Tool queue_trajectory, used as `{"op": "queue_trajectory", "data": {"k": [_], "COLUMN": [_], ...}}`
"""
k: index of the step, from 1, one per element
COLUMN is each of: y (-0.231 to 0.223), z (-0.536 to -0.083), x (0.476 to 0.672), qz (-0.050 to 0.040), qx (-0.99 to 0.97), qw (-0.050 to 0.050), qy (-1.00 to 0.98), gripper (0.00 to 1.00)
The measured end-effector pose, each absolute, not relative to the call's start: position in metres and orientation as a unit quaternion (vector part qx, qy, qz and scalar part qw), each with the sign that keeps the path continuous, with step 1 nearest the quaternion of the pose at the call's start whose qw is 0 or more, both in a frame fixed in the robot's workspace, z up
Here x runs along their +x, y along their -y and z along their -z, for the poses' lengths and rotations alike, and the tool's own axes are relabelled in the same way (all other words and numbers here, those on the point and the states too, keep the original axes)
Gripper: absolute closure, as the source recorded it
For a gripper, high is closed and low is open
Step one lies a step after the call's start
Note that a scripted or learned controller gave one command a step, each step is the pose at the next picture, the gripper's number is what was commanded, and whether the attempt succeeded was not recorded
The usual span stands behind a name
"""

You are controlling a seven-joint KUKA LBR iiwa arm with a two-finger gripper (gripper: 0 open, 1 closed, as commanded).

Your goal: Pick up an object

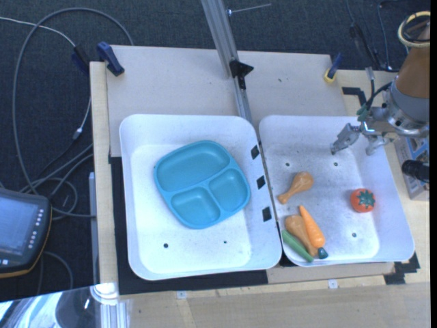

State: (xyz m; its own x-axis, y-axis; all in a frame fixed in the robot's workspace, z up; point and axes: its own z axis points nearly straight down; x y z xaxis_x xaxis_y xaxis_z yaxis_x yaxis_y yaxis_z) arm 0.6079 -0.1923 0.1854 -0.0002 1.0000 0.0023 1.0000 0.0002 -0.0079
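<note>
Dark carpet and loose cables surround the counter (pixel 177 80). Left bin (pixel 136 251) holds a blue divided plate (pixel 201 183); right bin (pixel 382 244) has a drumstick (pixel 295 186), tomato (pixel 362 200) and carrot (pixel 311 228) spaced apart. Pincer (pixel 356 139) hangs spread, holding nothing, over that bin's far edge; arm cut off right.

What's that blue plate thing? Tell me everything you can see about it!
The blue plate is a light-blue tray that looks like smooth plastic, with rounded corners and a raised rim. Ridges split it into three sections: one large one toward the far side and two smaller ones nearer the camera. It lies flat and right side up, turned at a slant, roughly in the middle of the left white bin. It rests on the bin's floor, and no food sits in it.
</note>
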Motion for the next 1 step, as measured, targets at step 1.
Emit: {"op": "queue_trajectory", "data": {"k": [1], "y": [0.1840], "z": [-0.1263], "x": [0.6027], "qz": [-0.0017], "qx": [-0.707], "qw": [0.003], "qy": [0.707], "gripper": [0.00]}}
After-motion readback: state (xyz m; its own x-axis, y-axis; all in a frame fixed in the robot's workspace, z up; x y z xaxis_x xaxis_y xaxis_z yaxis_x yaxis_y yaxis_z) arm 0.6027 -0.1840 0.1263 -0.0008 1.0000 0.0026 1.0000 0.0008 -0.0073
